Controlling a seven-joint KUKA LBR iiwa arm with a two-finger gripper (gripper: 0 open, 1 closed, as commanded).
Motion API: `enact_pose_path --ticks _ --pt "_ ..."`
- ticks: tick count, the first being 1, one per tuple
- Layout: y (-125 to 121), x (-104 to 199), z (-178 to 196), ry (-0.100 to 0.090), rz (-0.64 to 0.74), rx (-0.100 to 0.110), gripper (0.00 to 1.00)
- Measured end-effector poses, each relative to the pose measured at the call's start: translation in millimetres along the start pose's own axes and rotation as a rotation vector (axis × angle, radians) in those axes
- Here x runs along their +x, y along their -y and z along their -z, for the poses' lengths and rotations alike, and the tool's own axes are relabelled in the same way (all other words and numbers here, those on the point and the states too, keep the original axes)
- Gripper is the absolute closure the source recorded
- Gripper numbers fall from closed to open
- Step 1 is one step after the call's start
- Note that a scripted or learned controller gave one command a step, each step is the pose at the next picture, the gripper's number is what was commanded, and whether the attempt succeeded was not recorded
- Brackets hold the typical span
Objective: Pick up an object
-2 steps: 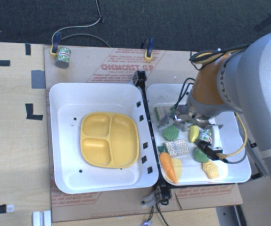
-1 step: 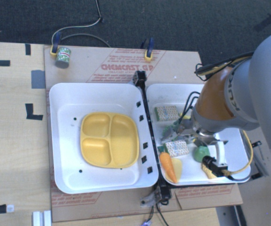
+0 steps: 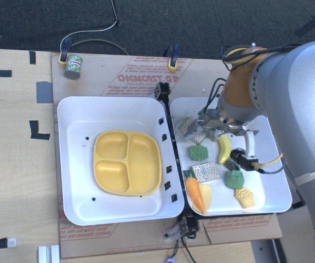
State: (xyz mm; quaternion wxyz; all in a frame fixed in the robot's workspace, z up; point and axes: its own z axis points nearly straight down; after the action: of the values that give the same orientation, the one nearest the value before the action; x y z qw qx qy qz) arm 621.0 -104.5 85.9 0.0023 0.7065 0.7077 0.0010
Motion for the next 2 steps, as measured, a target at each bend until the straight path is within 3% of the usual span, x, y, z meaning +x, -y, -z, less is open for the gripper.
enact_pose_path --ticks 1,2 --pt "40.5 -20.5 0.7 0.000 -0.001 0.001 0.00" --pt "85.9 -2.2 1.0 0.001 -0.002 -0.001 0.00"
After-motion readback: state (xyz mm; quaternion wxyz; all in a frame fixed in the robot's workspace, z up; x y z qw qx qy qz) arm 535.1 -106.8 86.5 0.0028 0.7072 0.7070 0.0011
